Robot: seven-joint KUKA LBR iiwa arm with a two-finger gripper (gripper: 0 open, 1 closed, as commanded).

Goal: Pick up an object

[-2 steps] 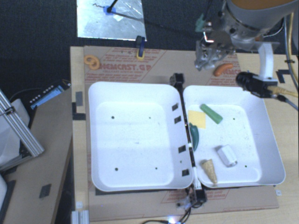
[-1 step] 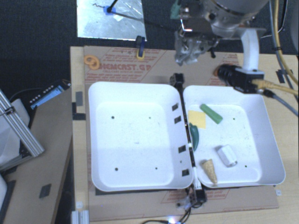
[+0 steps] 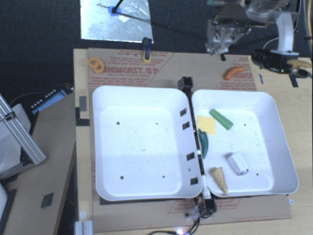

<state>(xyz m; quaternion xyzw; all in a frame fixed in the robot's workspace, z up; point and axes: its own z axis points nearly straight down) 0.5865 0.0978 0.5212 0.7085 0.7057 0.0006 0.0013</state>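
Observation:
The right bin [image 3: 274,131] holds a green block [image 3: 221,119], a yellow square piece [image 3: 206,125], a dark green curved piece [image 3: 203,143], a white-grey cylinder [image 3: 238,163] and a tan cone [image 3: 220,178]. My gripper [image 3: 218,47] hangs high above the bench's far edge, beyond the right bin and well apart from all of these. Nothing shows below its tips.
The left bin [image 3: 105,111] lies beside the right one, with black clips [image 3: 186,126] along the shared wall. On the cardboard beyond the bins lie an orange sausage shape [image 3: 233,73], a pretzel-like ring [image 3: 96,64] and a yellow-blue clamp [image 3: 146,50]. A shiny sheet [image 3: 115,13] lies at the back.

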